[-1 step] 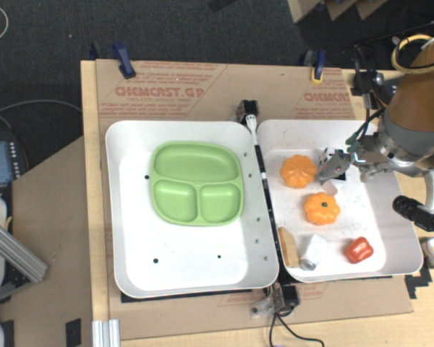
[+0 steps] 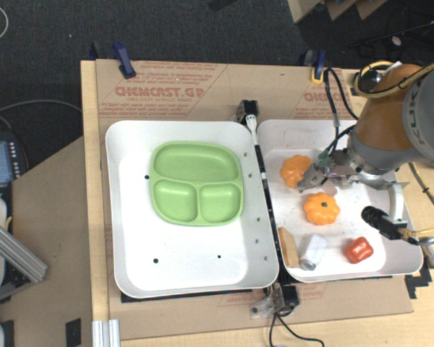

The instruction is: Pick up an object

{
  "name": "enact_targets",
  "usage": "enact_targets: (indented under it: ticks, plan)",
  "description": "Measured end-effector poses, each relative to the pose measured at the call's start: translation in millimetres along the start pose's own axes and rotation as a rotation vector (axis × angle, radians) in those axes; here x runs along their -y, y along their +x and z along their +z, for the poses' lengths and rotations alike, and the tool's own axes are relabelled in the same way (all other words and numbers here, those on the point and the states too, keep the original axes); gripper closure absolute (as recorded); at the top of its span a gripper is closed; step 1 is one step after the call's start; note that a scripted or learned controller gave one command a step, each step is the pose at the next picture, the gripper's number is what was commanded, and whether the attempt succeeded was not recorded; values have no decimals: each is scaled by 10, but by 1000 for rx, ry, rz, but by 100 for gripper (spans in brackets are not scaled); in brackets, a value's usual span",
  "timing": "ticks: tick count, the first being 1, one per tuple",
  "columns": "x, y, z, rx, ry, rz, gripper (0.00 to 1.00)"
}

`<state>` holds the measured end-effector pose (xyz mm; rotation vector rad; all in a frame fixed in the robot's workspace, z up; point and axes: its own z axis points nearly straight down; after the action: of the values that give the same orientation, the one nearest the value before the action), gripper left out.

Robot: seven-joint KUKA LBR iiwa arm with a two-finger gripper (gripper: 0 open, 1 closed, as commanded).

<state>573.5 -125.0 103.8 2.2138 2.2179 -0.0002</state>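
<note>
Looking down at a slant on a tan bench point(image 2: 166, 92), the view takes in two shallow white bins side by side. The left bin point(image 2: 130, 215) holds a green divided plate point(image 2: 197, 183) with three compartments. The right bin point(image 2: 289, 139) holds several small things. The arm point(image 2: 390, 125) reaches in from the right, and its gripper point(image 2: 320, 178) sits low over the far half of this bin. Whether the claw is spread or pressed together cannot be told from here, and nothing can be seen pinched in it.

Just left of the gripper, touching it or very nearly, lies a rounded orange fruit point(image 2: 296, 170), possibly a toy orange; its shape is blurred. Just on the near side of the gripper sits a toy pumpkin point(image 2: 322, 208), orange with a small green stem. Nearer still, along the bin's front, lie a tan block point(image 2: 288, 246), a pale crumpled thing point(image 2: 312, 251) and a red pepper point(image 2: 359, 249), each a little apart from the next.

The orange fruit looks like the closest candidate. It is probably light, hollow and smooth, so it may roll or squirt away if squeezed off-centre. A hold across its widest middle seems safest. The pumpkin's ribs would likely give a surer bite.
</note>
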Motion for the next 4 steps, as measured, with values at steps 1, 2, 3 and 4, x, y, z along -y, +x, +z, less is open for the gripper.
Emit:
enact_targets:
  ticks: [1, 2, 3, 4]
  plan:
    - [235, 187, 88, -3, -10, -1, 0]
    - [846, 82, 194, -8, 13, 6, 0]
    - [231, 285, 186, -4, -1, -3, 0]
    - [676, 278, 190, -8, 11, 4, 0]
